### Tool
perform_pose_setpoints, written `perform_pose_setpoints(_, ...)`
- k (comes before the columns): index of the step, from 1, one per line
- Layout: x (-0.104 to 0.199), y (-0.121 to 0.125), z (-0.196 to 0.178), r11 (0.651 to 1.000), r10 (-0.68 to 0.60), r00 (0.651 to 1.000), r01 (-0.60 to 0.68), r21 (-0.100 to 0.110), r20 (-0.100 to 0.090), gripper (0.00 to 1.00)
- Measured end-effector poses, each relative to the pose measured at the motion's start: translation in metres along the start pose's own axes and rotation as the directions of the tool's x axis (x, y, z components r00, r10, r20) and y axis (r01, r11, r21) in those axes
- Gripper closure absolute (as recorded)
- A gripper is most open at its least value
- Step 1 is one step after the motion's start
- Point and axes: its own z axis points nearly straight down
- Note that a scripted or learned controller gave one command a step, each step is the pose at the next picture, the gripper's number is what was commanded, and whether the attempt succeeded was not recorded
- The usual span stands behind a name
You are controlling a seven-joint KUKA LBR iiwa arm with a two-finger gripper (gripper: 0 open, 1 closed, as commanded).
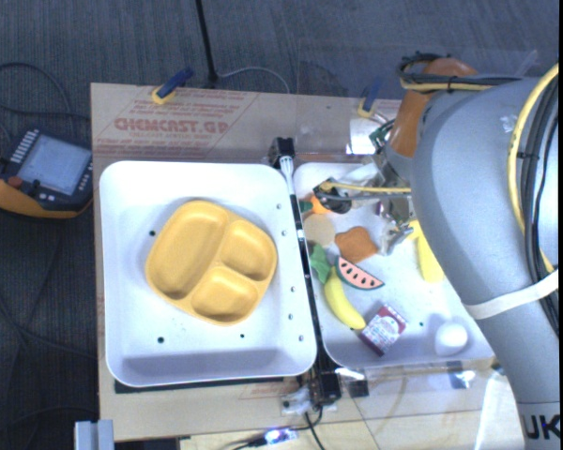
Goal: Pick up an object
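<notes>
While the arm (488, 186) leans in from the right over the right bin (408, 350), you have its end effector (394, 218) low among the toys at the far end of that bin, and you cannot tell from this slant whether it is apart, together or clamped on anything, since the wrist and cable hide its tip. Your candidates for the pick all lie in the right bin: a brown bread-like piece (357, 244) just left of the end effector, a watermelon slice (359, 275) near it, a banana (342, 303) lying along the bin's left side, a small red packet (382, 329) toward the near end, and a white ball (450, 334) at the near right. They sit loosely scattered, which looks like how a random-grasp trial would leave them. The left bin (131, 345) carries a yellow divided tray (212, 261), well apart from the arm. Judging by the end effector's place, you are most likely going for the brown piece; nothing can be seen lifted yet.
</notes>
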Motion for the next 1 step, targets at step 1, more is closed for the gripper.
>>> perform_pose_setpoints(1, -0.0077, 0.0544, -0.1007, 0.978, -0.208, 0.978, 0.208, 0.005, -0.016, 0.00)
